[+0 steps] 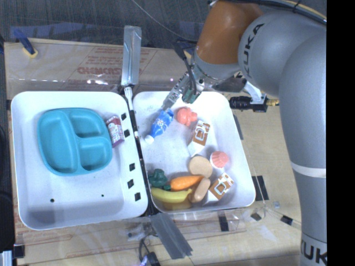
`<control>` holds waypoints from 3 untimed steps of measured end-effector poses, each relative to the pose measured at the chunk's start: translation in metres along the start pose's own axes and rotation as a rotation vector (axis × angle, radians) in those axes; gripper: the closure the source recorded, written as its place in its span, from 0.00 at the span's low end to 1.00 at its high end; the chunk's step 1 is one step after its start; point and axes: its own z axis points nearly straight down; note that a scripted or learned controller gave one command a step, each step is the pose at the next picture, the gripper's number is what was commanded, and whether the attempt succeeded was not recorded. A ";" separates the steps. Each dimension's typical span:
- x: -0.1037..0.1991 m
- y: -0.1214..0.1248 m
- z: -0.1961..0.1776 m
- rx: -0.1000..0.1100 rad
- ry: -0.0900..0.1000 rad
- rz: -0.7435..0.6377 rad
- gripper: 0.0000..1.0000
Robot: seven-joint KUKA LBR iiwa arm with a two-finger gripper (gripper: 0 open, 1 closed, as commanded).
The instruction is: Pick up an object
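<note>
My gripper (pixel 181 97) hangs over the back edge of the right bin (pixel 236 132), its two fingers apart and nothing between them. Just below it lie a small blue bottle (pixel 160 123) and a pink-orange round toy (pixel 185 116). Further toward the front sit a brown-and-white carton (pixel 201 133), a pink strawberry-like toy (pixel 219 159), a beige oval piece (pixel 199 166), a carrot (pixel 186 182), a banana (pixel 168 195), a green vegetable (pixel 157 177) and a second carton (pixel 221 186).
The left bin (pixel 33 204) holds a blue divided tray (pixel 75 140) and a small dark-red can (pixel 115 131) by the wall between the bins. A metal bracket (pixel 131 54) stands behind that wall. The arm's bulk covers the right side.
</note>
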 end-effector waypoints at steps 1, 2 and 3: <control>0.000 0.000 0.000 0.000 0.000 0.000 0.00; -0.031 -0.065 0.107 0.005 0.006 0.399 0.00; -0.010 -0.015 0.091 -0.001 0.001 0.432 0.00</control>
